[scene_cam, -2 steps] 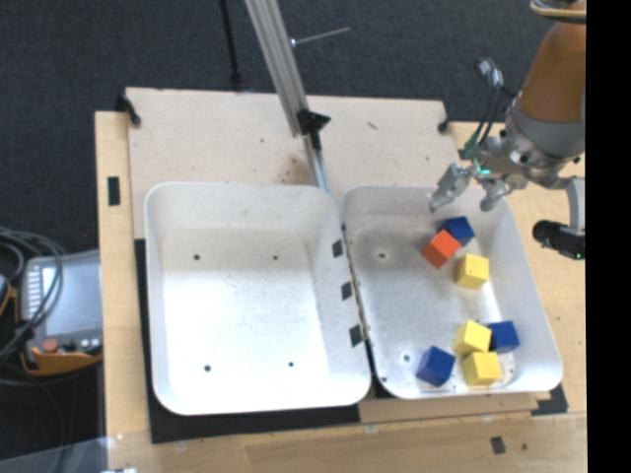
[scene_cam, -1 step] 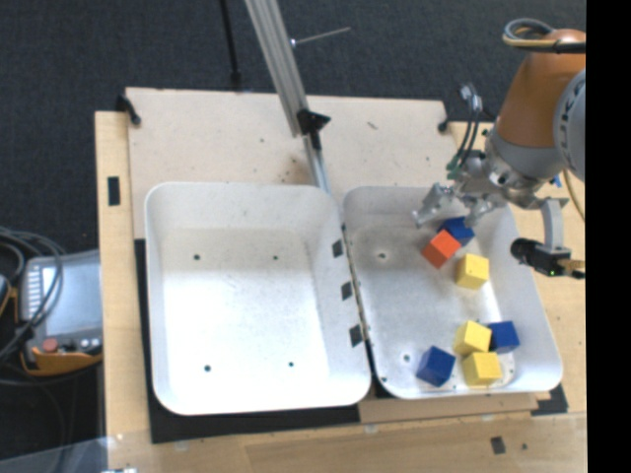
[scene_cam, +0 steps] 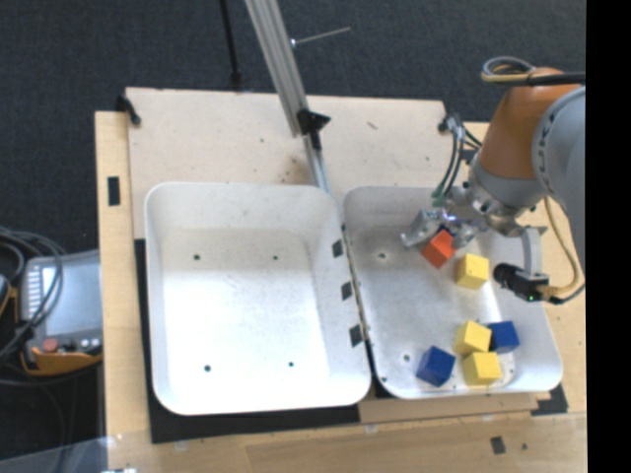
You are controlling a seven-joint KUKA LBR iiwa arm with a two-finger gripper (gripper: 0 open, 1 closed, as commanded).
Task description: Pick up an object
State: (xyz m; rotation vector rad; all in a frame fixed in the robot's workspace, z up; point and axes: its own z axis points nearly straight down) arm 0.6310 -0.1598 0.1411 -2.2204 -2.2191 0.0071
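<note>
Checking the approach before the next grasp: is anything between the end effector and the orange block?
Nothing visible. The end effector sits right over the orange block in the right bin. The nearest yellow block lies beside it, apart and not in the way.

Two bins sit side by side on the tabletop [scene_cam: 197, 136]: left bin [scene_cam: 168, 294], right bin [scene_cam: 389, 294]. In the right bin, one block [scene_cam: 439, 249] lies near its back edge with another [scene_cam: 471, 270] just right of it. Four more blocks [scene_cam: 471, 351] cluster at its front right corner.
</note>
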